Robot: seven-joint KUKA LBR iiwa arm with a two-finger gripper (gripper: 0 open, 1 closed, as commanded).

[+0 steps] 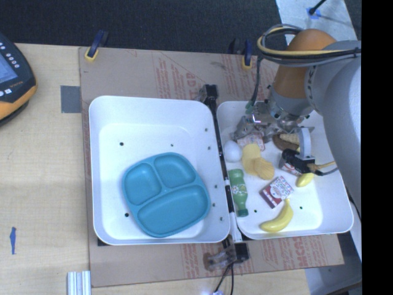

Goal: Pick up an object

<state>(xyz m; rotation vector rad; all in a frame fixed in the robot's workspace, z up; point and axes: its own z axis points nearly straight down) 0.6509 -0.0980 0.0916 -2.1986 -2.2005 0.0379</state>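
My gripper (252, 128) hangs low over the far part of the right bin (325, 223), the grey arm with its orange band rising behind it. Just below it lie a white ball (232, 151) and a pale yellow lump (250, 152), with a second yellow piece (264, 168) beside that. A green bottle (237, 192) lies along the bin's left wall. Nearer the front sit a small red and white box (276, 191) and a banana (277, 219). A small yellow lemon-like thing (304, 179) rests to the right. Something brown (286, 141) is partly hidden by the wrist.
The left bin (110, 121) holds a blue divided plate (166, 193) toward its front. An orange and black device (12, 72) sits on the bench at far left. Clamps stand at the board's far edge.
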